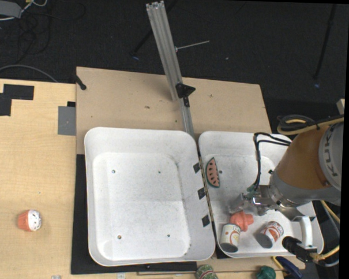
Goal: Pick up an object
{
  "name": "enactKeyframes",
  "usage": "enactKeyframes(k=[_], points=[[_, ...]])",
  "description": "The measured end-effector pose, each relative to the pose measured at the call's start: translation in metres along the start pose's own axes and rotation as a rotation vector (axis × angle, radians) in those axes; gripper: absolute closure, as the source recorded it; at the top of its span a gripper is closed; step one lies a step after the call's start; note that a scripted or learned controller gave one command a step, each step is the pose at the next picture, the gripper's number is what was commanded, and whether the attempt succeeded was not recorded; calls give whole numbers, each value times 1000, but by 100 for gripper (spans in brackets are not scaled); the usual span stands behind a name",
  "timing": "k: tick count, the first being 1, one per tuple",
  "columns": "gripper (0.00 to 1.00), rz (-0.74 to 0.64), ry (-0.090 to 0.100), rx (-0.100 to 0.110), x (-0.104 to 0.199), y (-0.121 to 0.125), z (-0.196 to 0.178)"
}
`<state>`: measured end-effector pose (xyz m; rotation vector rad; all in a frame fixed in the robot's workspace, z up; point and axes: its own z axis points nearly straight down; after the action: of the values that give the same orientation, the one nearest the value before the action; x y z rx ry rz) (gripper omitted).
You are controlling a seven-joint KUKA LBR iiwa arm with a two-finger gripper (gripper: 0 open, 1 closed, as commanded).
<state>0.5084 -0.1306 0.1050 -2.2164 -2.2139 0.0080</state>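
Crowding the right bin's [238,146] near edge: pincer [250,202], cups [230,235].

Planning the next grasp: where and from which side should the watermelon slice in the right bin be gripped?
Grip the watermelon slice across its narrow width near the middle, coming straight down. It lies flat with its long axis along the bin wall, so fingers should close left-right. Its left edge sits near that wall, which may crowd one finger.

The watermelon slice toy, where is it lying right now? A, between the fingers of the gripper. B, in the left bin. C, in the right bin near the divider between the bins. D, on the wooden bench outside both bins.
C: the watermelon slice lies in the right bin, close to its left wall beside the left bin, apart from the gripper.
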Motion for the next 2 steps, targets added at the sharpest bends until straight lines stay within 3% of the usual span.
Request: enactKeyframes(k=[1,2], points=[[0,1,-2,-8,0,1,12],[100,4,-1,-7,-1,0,2]])
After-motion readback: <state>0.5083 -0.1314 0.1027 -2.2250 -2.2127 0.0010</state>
